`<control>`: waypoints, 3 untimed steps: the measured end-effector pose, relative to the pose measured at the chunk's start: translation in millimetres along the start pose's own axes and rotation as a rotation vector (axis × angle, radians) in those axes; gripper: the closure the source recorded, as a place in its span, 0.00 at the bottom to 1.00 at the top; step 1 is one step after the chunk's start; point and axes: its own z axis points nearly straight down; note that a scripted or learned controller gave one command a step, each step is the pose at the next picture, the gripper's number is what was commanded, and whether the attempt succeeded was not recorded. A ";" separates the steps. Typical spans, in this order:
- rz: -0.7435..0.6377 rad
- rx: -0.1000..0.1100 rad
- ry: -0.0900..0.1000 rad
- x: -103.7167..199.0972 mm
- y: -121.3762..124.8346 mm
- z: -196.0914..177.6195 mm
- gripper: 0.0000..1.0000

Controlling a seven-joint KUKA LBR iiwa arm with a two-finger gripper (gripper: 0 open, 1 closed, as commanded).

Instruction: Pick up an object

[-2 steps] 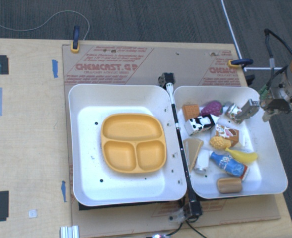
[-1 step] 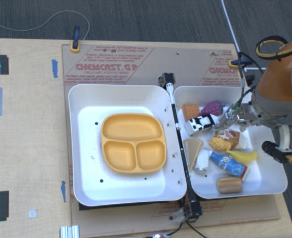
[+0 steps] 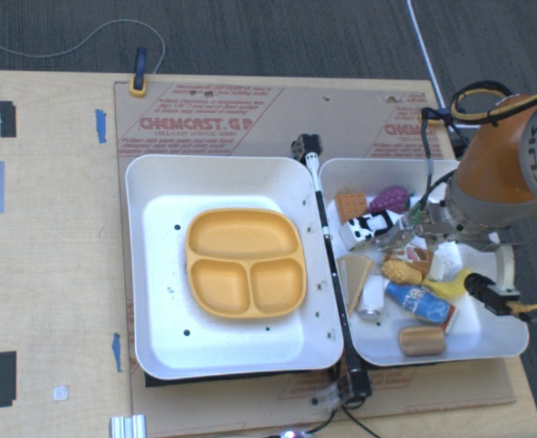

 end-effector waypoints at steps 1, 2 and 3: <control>-0.001 0.001 -0.004 35.2 -14.1 20.2 0.00; 0.002 -0.005 -0.012 31.5 -12.7 8.7 1.00; -0.003 0.015 0.003 117.8 -56.0 -75.9 1.00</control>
